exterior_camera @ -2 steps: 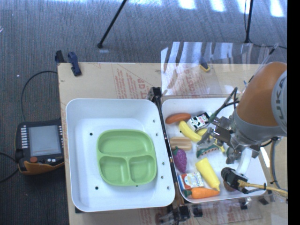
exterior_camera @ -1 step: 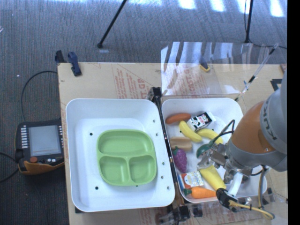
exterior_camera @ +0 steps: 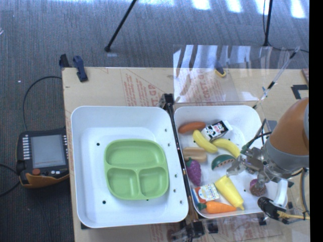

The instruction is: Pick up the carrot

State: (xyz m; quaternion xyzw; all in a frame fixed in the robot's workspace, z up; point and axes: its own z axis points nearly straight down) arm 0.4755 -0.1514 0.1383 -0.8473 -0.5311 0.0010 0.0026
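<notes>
You'll find the carrot (exterior_camera: pixel 219 207) lying flat at the lower edge of the right bin (exterior_camera: pixel 242 112), low in the frame, its tip wedged beside a yellow corn cob (exterior_camera: pixel 229 190). The pincer (exterior_camera: pixel 260 178) hovers just right of it over the bin; whether it's open or closed, you cannot tell. The green plate (exterior_camera: pixel 136 171) sits in the left bin (exterior_camera: pixel 86 135), likely as a drop spot.

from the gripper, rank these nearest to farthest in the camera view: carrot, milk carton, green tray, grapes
Measured from the gripper at the right bin's right side:
1. Carrot, at the right bin's near edge, left of the gripper.
2. Milk carton, toward the right bin's far side.
3. Grapes, by the right bin's left wall.
4. Green tray, in the left bin.
</notes>
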